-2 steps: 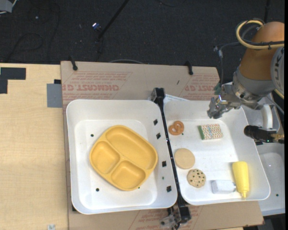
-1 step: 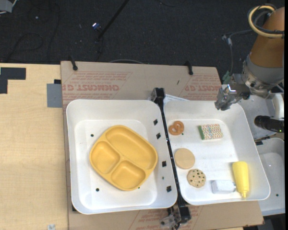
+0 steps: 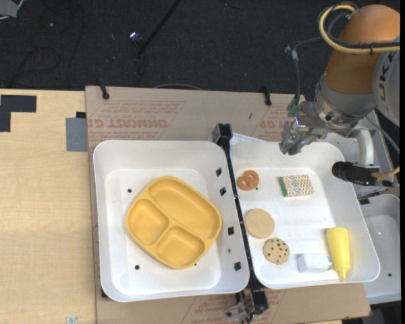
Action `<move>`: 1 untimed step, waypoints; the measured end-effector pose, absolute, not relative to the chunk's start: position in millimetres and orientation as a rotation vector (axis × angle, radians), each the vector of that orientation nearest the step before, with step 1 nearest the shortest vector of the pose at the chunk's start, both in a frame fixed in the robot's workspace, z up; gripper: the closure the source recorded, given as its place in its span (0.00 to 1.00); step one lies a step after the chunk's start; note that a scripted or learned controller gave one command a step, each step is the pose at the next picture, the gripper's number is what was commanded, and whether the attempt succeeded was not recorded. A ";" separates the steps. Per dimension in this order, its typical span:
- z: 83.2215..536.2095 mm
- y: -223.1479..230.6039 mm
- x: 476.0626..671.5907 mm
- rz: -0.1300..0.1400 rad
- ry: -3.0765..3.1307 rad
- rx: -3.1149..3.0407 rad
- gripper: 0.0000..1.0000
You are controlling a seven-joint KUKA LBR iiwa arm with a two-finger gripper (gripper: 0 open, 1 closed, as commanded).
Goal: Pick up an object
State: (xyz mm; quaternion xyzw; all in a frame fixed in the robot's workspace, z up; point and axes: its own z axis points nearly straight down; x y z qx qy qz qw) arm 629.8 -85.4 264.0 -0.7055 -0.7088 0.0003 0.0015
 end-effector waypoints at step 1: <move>262.2 -29.2 635.4 0.001 -2.225 -2.214 1.00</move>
